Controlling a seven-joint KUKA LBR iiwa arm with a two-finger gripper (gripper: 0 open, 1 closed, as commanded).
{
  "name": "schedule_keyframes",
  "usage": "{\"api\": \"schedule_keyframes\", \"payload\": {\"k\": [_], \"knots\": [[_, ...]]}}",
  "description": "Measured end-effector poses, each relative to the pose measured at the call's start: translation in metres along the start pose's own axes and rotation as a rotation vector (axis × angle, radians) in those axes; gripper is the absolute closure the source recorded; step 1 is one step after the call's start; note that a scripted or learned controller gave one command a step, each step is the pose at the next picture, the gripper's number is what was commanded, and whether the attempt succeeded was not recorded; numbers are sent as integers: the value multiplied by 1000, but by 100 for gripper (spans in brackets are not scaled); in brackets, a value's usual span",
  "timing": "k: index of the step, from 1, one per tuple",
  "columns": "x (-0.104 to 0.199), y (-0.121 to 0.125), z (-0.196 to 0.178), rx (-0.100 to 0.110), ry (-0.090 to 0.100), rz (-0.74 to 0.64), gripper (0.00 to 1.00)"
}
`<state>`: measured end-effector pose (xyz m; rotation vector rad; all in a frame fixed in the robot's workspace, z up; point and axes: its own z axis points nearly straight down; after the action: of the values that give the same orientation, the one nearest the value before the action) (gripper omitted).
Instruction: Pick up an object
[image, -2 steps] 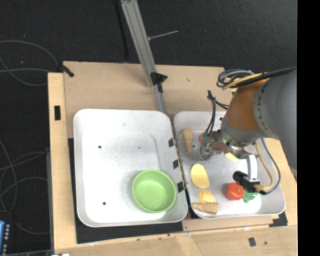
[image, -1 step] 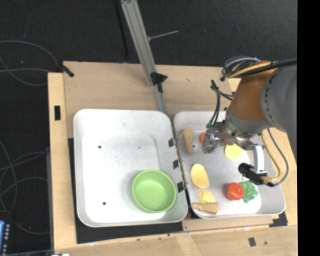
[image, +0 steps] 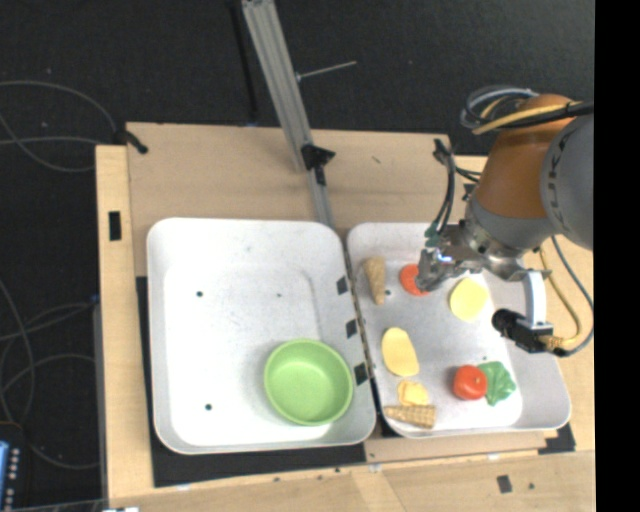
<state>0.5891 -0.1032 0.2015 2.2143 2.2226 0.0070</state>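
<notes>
Camera view | arm from right | gripper (image: 430, 272) low over right bin (image: 545, 400)

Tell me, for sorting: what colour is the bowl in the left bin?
Light green; the bowl shows clearly in the camera view.

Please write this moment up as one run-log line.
arm: reaching in over right bin | pincer: at small red-orange object, grasp unconfirmed | left bin: green bowl | task: pick pending
</notes>
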Motion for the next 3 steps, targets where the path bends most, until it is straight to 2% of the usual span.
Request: {"api": "schedule_keyframes", "payload": {"k": [1,3], "knots": [[-1,2,-54,-1,-1,-1,100],[92,-30,-36,6,0,-2,100]]}}
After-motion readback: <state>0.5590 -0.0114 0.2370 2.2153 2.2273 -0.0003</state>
